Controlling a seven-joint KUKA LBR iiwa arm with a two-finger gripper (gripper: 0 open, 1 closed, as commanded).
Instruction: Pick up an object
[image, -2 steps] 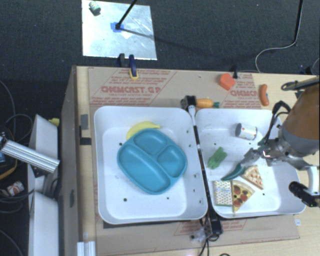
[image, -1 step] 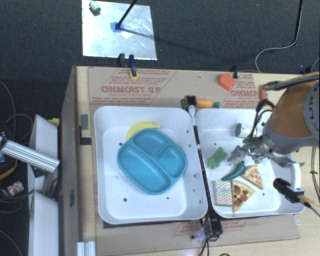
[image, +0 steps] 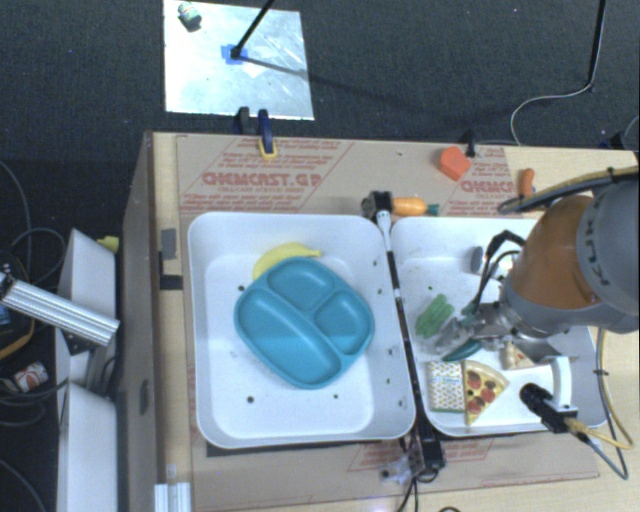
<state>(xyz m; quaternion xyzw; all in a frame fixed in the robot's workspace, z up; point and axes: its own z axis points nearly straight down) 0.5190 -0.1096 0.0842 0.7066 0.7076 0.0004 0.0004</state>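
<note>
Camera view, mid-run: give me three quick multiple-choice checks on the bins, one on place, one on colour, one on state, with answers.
1. Where does the divided plate lie?
A. In the left bin
B. In the right bin
C. On the bench outside both bins

2. What colour is the thing peeking out from behind the plate's far edge?
A. Red
B. Yellow
C. Black

3. How does the pizza slice toy lie relative to the tool?
A. Clamped in it
B. Lying flat in the bin, nearer the camera than the tool
C. Hanging above the bin

Answers:
1 A: the blue plate rests inside the left bin.
2 B: the yellow object shows just beyond the plate's rim.
3 B: the slice lies on the floor of the right bin, apart from the tool.
</note>
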